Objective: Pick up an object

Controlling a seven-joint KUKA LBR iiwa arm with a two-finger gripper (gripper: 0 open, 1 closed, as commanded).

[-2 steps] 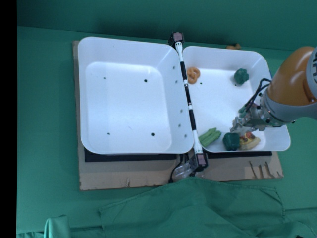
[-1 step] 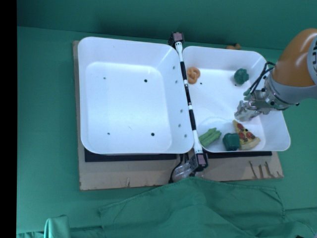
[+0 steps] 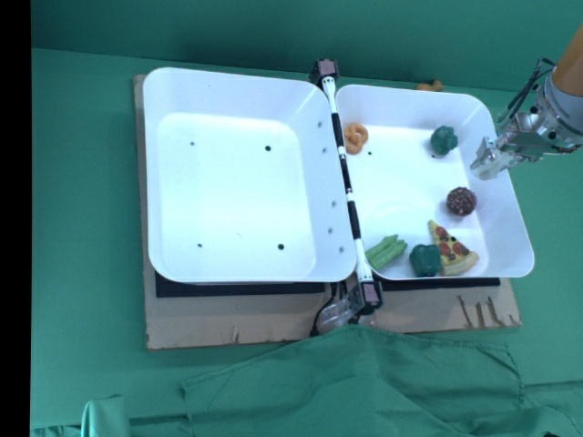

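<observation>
The right bin holds several toy foods. An orange pretzel lies near the divider. At the back right sits a green broccoli, and a dark red ball is toward the right wall. Along the front lie green beans, a green pepper and a pizza slice. My gripper hangs over the right bin's right rim, just right of the broccoli and above the red ball. Nothing shows in its grasp.
The left bin sits beside the right one, with a black-and-white divider bar between them. A small orange object lies outside the back rim. Green cloth is bunched at the front.
</observation>
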